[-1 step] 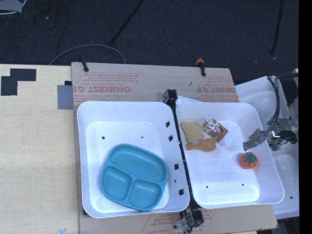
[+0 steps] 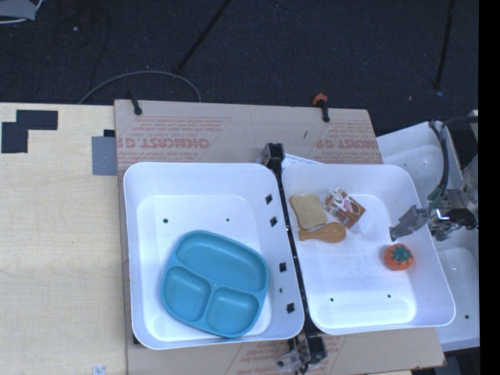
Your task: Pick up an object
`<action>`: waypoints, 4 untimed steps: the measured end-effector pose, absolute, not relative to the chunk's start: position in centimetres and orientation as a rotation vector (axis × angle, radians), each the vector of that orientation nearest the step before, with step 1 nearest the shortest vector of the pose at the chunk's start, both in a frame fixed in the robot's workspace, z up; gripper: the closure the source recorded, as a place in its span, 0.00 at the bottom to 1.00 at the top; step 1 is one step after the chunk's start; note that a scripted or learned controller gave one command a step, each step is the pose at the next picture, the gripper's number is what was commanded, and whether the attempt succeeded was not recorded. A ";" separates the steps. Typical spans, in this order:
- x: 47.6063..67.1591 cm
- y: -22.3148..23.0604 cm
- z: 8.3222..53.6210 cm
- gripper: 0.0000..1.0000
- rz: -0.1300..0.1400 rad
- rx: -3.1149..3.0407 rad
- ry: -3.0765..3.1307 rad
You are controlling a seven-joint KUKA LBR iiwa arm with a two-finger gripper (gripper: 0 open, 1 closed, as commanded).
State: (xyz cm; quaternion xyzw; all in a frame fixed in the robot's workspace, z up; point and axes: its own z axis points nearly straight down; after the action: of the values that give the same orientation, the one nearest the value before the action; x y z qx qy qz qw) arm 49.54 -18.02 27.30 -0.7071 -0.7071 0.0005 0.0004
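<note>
Over the right-hand bin point(image 2: 437, 287), at its three-o'clock rim, the gripper point(image 2: 408, 223) hangs with one dark finger pointing toward nine o'clock; you cannot tell from this slant how far the jaws stand apart, and nothing shows between them. Your nearest candidate is the small orange ball-like toy with a green top point(image 2: 399, 257), lying on the bin floor just beside the gripper, toward six o'clock of it and apart from everything else. Toward the bin's eleven o'clock sits a cluster: a tan slice of toy bread point(image 2: 308, 210), a drumstick-shaped piece point(image 2: 323, 232) touching its lower edge, and a red-and-white patterned packet point(image 2: 345, 207) close at their two o'clock.

Judged from this layout, you would do best to take the orange toy: it stands alone, so the fingers can come down on either side without nudging a neighbour. Centre the gripper over it before descending, since a round body is likely to roll out from an off-centre squeeze, and mind the bin wall at three o'clock. The cluster looks harder, its pieces flat and touching.

Across the divider, the left-hand bin point(image 2: 148, 186) bears a blue three-compartment plate point(image 2: 215, 282) toward its six o'clock, well apart from the arm.
</note>
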 end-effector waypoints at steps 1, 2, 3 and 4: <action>50.2 -17.9 22.7 0.00 0.006 -2.217 -2.216; 50.2 -17.9 18.3 0.00 0.005 -2.217 -2.215; 50.5 -17.4 12.0 0.00 0.005 -2.217 -2.215; 50.6 -17.6 13.4 1.00 0.003 -2.225 -2.211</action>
State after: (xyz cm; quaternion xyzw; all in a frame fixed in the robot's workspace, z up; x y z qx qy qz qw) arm 50.58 -17.62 13.37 -0.7094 -0.7048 0.0010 0.0026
